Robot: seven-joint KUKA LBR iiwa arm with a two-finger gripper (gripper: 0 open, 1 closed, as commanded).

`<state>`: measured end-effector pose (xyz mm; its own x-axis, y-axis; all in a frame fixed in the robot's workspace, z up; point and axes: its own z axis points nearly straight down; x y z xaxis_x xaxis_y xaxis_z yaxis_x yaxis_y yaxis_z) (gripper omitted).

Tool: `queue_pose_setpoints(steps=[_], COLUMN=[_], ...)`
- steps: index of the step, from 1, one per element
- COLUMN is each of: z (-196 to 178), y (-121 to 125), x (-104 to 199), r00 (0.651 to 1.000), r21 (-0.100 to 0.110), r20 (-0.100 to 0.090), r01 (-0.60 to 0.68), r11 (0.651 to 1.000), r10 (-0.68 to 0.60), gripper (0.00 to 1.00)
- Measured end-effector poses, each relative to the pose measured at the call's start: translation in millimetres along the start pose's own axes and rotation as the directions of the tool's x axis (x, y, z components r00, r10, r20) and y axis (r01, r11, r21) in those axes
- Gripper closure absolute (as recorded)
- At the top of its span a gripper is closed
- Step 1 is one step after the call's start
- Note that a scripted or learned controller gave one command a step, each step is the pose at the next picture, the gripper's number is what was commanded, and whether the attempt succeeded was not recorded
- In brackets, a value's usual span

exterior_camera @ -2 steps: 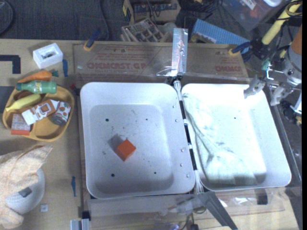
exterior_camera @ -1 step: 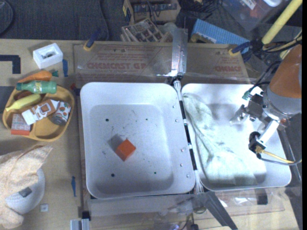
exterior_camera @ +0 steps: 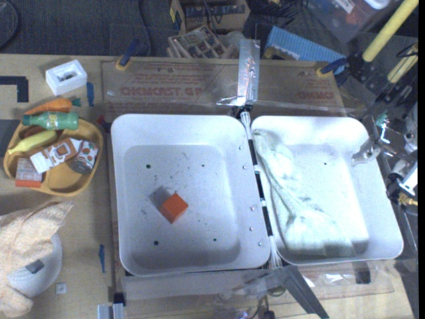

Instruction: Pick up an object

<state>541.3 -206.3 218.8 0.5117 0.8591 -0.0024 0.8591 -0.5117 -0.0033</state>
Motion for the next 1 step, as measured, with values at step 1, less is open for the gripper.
queue_pose_setpoints(steps=[1], z=[-60.7], y=[-30.1], x=[93.3], r00=[0.981], r21=[0.000], r20=[0.001], r01=[-0.192], r11=[0.981], r10=[0.192], gripper=[0.00])
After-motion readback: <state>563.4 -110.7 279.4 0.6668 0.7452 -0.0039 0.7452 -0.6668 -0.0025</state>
